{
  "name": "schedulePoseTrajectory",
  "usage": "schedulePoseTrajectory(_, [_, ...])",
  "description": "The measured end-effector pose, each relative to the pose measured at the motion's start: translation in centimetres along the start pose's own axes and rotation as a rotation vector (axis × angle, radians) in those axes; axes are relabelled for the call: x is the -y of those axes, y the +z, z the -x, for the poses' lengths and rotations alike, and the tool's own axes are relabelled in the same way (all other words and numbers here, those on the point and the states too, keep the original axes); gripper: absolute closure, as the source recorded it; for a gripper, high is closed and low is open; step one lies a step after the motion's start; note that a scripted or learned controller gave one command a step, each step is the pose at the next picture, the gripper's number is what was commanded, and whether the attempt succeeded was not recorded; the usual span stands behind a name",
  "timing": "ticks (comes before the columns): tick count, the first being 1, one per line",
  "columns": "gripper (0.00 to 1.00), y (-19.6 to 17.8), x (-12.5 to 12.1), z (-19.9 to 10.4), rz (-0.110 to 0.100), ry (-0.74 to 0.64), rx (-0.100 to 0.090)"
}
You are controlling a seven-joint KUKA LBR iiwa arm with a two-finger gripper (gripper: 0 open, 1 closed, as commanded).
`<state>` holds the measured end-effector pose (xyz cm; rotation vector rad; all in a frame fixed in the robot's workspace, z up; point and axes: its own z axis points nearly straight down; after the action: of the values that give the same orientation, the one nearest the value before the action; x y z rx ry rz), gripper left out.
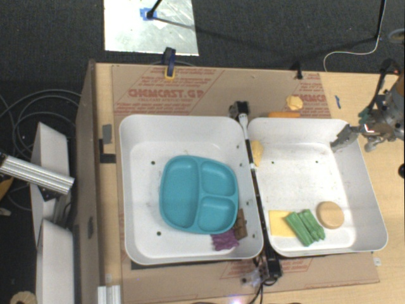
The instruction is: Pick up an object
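The left bin (136, 170) holds a teal divided plate (198, 194) at its middle, and at its near right corner a small purple piece (223, 240) lies touching a brown piece (241, 227) just beside the plate's edge. On the divider between the bins a pale yellow piece (255, 151) rests against the far left wall of the right bin (370, 198). Along the near side of that bin lie a flat yellow block (280, 223), a green bundle (305, 227) overlapping its right edge, and a round tan disc (330, 215) just right of the green. Beyond the bins, on the tabletop (209, 90), sit a yellow lump (294, 102) and an orange stick (283, 114). The gripper (354, 135) hangs at the far right corner of the right bin, above its rim, with nothing between its fingers; whether they are spread or closed I cannot tell at this size. By my reading the step is the approach, with no object yet chosen or touched. The next move calls for travel toward the near side of the right bin, then a descent over one of the three things there; the disc, standing apart, looks the cleanest target.
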<state>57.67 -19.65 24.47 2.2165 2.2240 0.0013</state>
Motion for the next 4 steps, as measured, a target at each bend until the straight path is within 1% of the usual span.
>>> schedulePoseTrajectory(1, [0.00,16.2,-0.1,-5.6,-0.014,-0.004,-0.007])
schedulePoseTrajectory(2, [0.00,15.9,-6.8,-3.6,0.006,-0.003,0.002])
schedulePoseTrajectory(3, [0.00,16.1,-1.6,-2.3,-0.004,0.004,0.000])
schedulePoseTrajectory(4, [1.00,14.9,-1.9,-2.5,0.003,0.000,0.000])
